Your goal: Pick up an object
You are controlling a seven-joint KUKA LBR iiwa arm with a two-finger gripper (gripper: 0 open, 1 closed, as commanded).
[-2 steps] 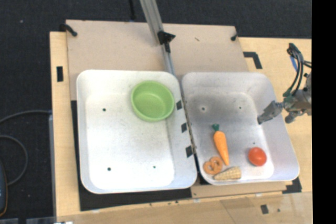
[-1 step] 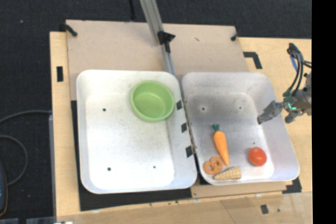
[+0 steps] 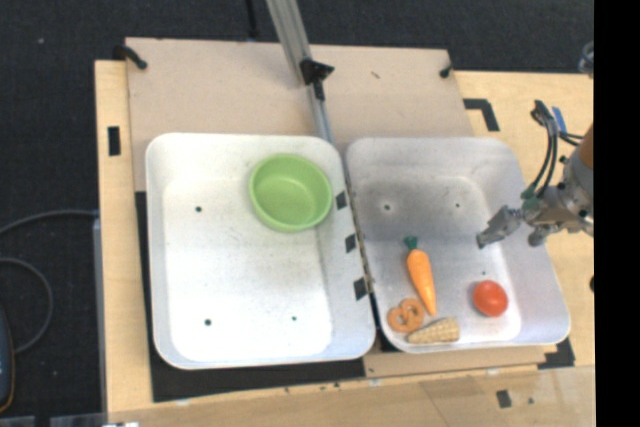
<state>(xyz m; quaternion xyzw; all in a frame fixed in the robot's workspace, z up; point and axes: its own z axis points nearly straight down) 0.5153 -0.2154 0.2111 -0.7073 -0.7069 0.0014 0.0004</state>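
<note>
gripper (image 3: 512,227): over right bin's (image 3: 430,160) right edge — fingers spread, holding nothing
tomato (image 3: 489,298): near bin's front-right corner, closest target
approach: centre above tomato, descend straight — avoid carrot (image 3: 421,279)

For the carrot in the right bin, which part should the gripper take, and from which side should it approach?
Probably grip the carrot at its thick upper half, just below the green top, coming straight down from above. It lies flat, nearly lengthwise, tapering toward the pretzel, so closing across its width there seems safest. The gripper is to its right.
</note>
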